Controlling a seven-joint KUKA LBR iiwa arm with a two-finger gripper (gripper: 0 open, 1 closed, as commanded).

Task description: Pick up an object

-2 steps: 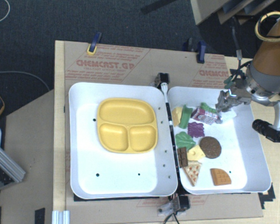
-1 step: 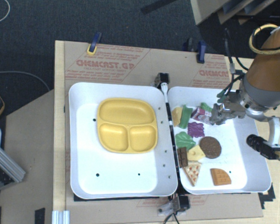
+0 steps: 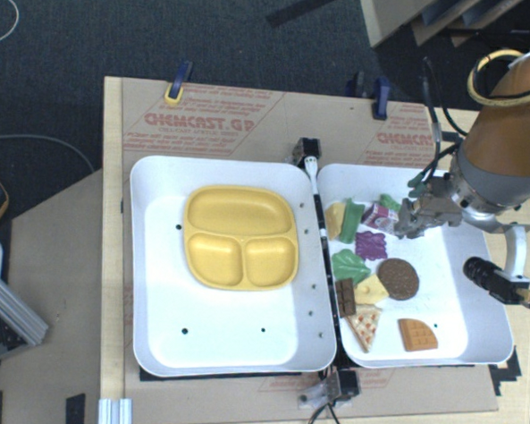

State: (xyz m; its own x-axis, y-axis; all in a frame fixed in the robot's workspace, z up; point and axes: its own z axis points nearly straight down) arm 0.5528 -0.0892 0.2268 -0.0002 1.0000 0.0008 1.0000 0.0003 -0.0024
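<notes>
While the grey two-finger gripper hovers at twelve o'clock of the purple toy grapes, nothing's lifted; claw state unclear.

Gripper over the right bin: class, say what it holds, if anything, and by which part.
It cannot be told. The gripper is down among the toy food by the purple piece, but nothing is visibly held.

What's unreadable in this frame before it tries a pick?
- Pincer, camera view: too small and dark against the toys to tell open from shut, or whether it holds anything.
- Pink and green toys beside it: partly covered by the pincer.
- Arm: cut off by the right edge.
- Brown strip: too small to identify.
</notes>
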